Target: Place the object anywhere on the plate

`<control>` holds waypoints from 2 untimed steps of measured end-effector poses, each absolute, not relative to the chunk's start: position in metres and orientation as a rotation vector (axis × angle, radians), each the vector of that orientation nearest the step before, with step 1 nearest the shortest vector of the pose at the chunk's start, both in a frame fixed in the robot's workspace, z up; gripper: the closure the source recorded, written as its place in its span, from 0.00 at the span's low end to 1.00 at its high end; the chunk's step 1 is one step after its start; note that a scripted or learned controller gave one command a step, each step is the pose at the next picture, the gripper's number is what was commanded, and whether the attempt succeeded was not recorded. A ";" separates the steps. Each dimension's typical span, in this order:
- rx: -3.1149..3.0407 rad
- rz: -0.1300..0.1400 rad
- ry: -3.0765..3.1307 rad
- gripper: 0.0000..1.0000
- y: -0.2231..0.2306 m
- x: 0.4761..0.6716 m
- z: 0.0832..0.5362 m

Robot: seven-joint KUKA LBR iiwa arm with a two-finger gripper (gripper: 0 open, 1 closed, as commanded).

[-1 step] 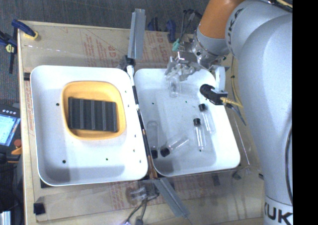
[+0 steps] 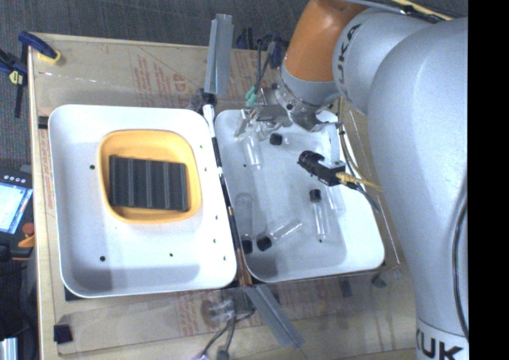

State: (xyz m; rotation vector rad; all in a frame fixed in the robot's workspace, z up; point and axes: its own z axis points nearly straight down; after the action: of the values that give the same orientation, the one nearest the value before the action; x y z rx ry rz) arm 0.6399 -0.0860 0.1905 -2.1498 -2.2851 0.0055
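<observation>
Nearest, clear plastic tubes with black caps (image 2: 284,230) lay scattered in the right white bin (image 2: 362,251). The yellow-rimmed plate with a dark ribbed centre (image 2: 151,180) sat in the left white bin (image 2: 71,215). Farthest, the claw (image 2: 262,120) hovered at the right bin's back edge; its state was unreadable. Slippery tubes could roll from a grasp.

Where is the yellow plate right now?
The yellow plate sits in the left bin, toward its far side, with a dark ridged block on it; the gripper is over the right bin.

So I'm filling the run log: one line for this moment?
gripper: over right bin's far-left corner | plate: left bin, dark ridged insert | clear tubes: loose in right bin
</observation>
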 end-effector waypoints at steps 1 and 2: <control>-2.049 0.004 -2.377 1.00 -0.038 0.635 0.211; -1.757 0.006 -2.598 1.00 -0.031 0.609 0.190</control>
State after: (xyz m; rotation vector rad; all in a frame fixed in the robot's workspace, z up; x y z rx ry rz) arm 0.6090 -0.0314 0.1903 -1.7568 -2.5981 0.0058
